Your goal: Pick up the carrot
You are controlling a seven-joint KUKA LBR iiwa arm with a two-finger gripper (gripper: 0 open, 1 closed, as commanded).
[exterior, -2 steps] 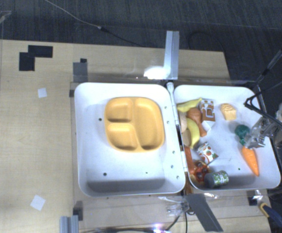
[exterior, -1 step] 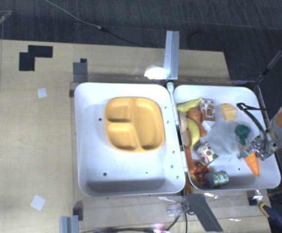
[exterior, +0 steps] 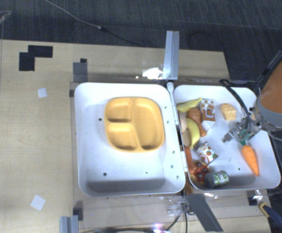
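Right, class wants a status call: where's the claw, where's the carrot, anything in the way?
Claw low in right bin, at carrot's leafy end. Carrot lying flat on bin floor, not gripped. Space around carrot free; snack packet well to its left.

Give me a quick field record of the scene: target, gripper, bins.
target: carrot, lying in the right bin near its right side
gripper: above the right bin, just up-left of the carrot's green end, not holding it
left bin: holds a yellow divided plate
other items: bananas, small can
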